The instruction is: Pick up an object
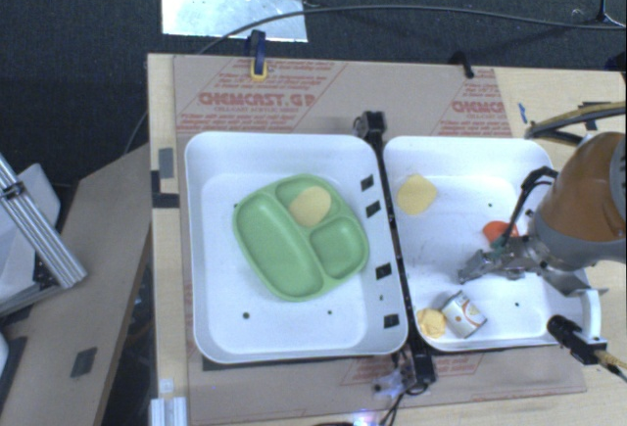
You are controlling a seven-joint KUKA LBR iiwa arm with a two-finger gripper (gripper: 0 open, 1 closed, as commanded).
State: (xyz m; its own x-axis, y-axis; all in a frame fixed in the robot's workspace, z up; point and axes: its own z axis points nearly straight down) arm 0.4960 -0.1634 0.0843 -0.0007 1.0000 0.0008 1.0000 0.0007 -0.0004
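Here the pincer point(480, 267) sits low in the right bin point(470, 169), at about 3 o'clock of the view, its metal fingers pointing toward 9 o'clock; how far apart they stand cannot be told, and nothing shows between them. Just beside the wrist, toward 12 o'clock, lies a small red-orange object point(495, 230), partly hidden by the arm point(588, 209). Toward 6 o'clock of the pincer, near the bin's lower wall, rest a silver can point(462, 313) and a small yellow piece point(431, 320), touching each other. A pale yellow object point(416, 194) lies at 11 o'clock of the pincer, well apart from it. In the left bin point(225, 316) stands a green divided plate point(289, 248) with 3 compartments, a yellow lump point(311, 206) in its upper one. Both bins sit on the desk point(323, 96).
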